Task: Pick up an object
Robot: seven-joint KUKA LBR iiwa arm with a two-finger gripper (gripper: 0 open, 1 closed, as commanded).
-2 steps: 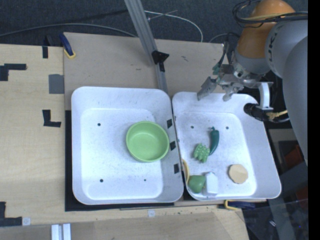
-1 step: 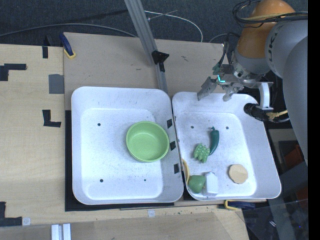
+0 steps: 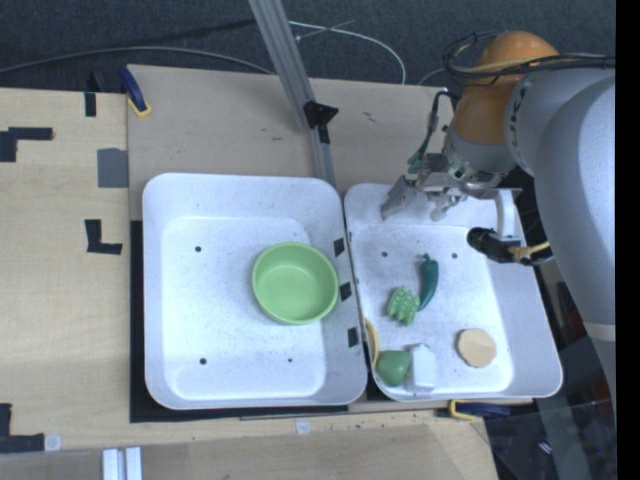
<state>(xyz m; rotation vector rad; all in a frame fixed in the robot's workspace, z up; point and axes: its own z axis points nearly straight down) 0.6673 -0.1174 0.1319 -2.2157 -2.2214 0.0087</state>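
1. I see the gripper (image 3: 422, 202) at the far rim of the right bin (image 3: 520, 313), its two fingers spread apart with nothing between them.
2. The arm (image 3: 570, 118) fills the upper right, with its orange band (image 3: 500, 83) just above the wrist, so that side of the right bin is crowded.
3. In the right bin, a dark green pepper (image 3: 428, 280) lies near the middle, and a light green knobbly piece (image 3: 403, 305) sits just beside it on the left, the two close to touching.
4. Along the near rim I make out a round green object (image 3: 393, 367) by the left wall, a small white block (image 3: 421, 366) touching it, and a tan disc (image 3: 476, 348) further right, apart from both.
5. The far half of the right bin floor, under the gripper, is open white surface.
6. The left bin (image 3: 180, 268) holds a green bowl (image 3: 294, 283), upright, toward its right side; open floor lies left of the bowl.
7. The two bins meet at their inner walls, with black clips (image 3: 343, 290) along the seam.
8. A grey pole (image 3: 290, 63) slants down to the bins' far edge. The bench (image 3: 60, 288) is pale wood with black tape marks; cables (image 3: 340, 33) lie on the dark floor beyond.
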